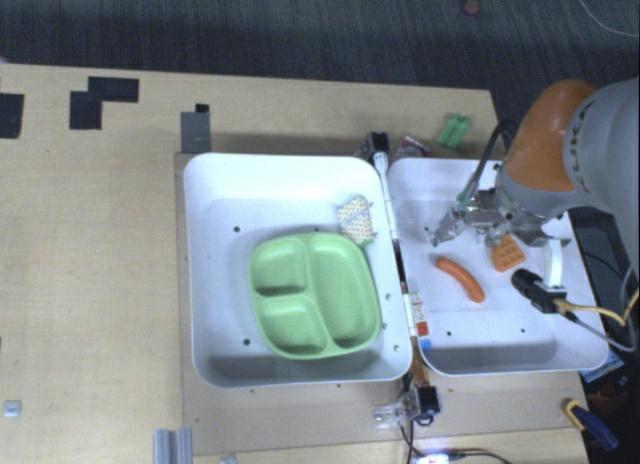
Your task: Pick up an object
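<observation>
Gripper [443, 234]: seen low over the far left part of the right bin, pointing left; whether it is spread or closed cannot be told from this slant, and nothing is seen clamped in it.
Sausage [460, 279]: an orange-red toy sausage is laid on the floor of the right bin, just nearer than the gripper and apart from it, slanted from far left to near right.
Orange piece [507, 251]: a small ribbed orange block (possibly a toy waffle) is found just right of the gripper, under the wrist, and close to the sausage's right end.
Arm [590, 152]: the grey arm with its orange band is brought in from the right, above the far right corner of the right bin.
Right bin [500, 352]: shallow and white, set against the left bin along one side.
Left bin [205, 252]: shallow and white, on the left.
Green plate [313, 293]: a three-compartment plate is laid flat in the middle of the left bin.
Patterned item [356, 217]: a small pale, speckled thing is placed at the plate's far right corner, near the wall shared by the bins.
Green object [453, 131]: left on the bench beyond the right bin's far edge.
</observation>
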Motion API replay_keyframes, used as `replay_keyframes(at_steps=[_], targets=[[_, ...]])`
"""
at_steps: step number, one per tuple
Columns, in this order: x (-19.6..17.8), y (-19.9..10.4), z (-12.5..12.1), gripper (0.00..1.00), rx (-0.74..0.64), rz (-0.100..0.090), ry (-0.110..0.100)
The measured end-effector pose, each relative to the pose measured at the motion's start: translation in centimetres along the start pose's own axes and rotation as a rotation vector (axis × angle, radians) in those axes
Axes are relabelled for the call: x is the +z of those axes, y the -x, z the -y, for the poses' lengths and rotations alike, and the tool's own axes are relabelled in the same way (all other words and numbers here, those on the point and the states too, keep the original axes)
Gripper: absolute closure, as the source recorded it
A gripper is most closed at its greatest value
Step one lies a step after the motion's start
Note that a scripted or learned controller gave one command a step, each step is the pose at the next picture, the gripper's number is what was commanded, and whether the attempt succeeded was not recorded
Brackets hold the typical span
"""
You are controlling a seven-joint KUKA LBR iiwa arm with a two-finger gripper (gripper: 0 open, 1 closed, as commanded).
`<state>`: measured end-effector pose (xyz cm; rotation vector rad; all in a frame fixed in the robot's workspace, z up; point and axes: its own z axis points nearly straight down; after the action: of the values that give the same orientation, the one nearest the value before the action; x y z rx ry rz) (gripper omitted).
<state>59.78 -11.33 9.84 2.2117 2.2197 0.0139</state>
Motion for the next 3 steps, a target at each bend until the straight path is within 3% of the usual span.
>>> replay_keyframes(at_steps=[1, 2, 3], targets=[[1.2, -2.6, -1.6, 0.0, -0.001, 0.0, -0.006], [0.0, -2.7, -1.8, 1.0, -0.004, -0.001, 0.001], [0.0, -2.7, -1.8, 0.0, -0.004, -0.001, 0.001]])
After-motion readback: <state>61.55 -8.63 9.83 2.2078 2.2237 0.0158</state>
